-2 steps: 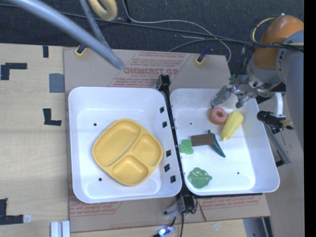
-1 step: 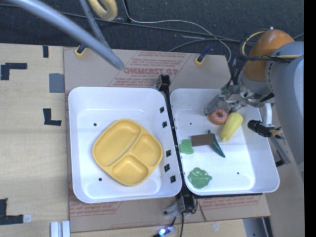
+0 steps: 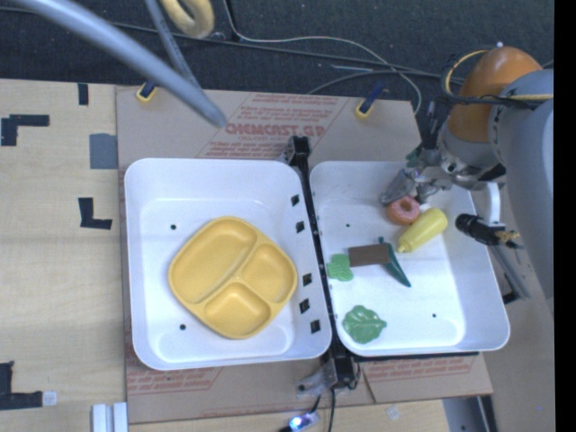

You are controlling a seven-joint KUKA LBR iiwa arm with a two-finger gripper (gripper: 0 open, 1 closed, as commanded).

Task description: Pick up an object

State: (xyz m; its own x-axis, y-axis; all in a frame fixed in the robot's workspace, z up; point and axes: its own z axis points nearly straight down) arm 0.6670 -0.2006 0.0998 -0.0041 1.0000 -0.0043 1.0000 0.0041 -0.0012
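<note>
Five small things lie in the right bin [image 3: 468, 331], and as far as I can judge none of them has left its floor, so the pick is not yet made.

Nearest the bottom of the frame sits a green leafy piece [image 3: 364, 323], low in the right bin and well apart from the arm. Above it, toward the middle of the frame, a smaller green piece [image 3: 339, 267] touches the left end of a brown block [image 3: 366, 256], and a dark green pointed piece [image 3: 397, 267] slants down from the block's right end. In the left bin [image 3: 144, 268] a yellow divided plate [image 3: 233, 277] lies flat (three compartments, nothing in them that I can make out).

Higher up, toward the upper right of the frame, a yellow bottle-like object [image 3: 422, 229] lies tilted, touching or just beside an orange ring [image 3: 404, 210]. The gripper [image 3: 409, 187] is down right over that ring; one fingertip seems to meet the ring's upper left edge, but I cannot tell whether the jaws are spread or pressed together, nor whether the ring sits between them. The ring, the likely target, appears to rest on the bin floor.

What is done, then, looks like the approach and descent. What is left is a sure closing on the ring and a lift clear of the bin. The bottle's closeness could spoil the grip.
</note>
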